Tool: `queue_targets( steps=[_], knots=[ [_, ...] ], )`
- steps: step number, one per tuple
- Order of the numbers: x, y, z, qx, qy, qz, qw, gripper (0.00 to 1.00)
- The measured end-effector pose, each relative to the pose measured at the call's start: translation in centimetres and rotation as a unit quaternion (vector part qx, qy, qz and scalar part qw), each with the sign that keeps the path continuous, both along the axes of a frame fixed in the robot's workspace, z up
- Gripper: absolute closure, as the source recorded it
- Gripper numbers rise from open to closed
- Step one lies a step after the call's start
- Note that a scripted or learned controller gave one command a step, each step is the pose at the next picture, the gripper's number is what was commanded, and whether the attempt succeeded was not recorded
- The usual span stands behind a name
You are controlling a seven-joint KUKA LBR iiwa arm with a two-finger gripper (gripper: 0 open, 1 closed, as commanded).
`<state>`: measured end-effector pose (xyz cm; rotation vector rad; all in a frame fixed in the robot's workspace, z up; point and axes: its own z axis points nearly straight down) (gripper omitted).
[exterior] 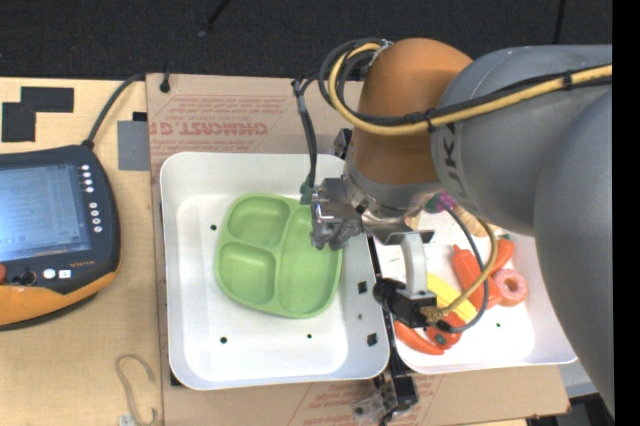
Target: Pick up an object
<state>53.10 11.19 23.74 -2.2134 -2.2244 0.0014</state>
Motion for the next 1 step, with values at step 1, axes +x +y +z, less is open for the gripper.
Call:
queue_targets(
  steps=[1],
  knots=[
    [0.14, 0.49, -1.02, -0.0015, 0.001, -0.003, 1.0, 1.0]
  ],
)
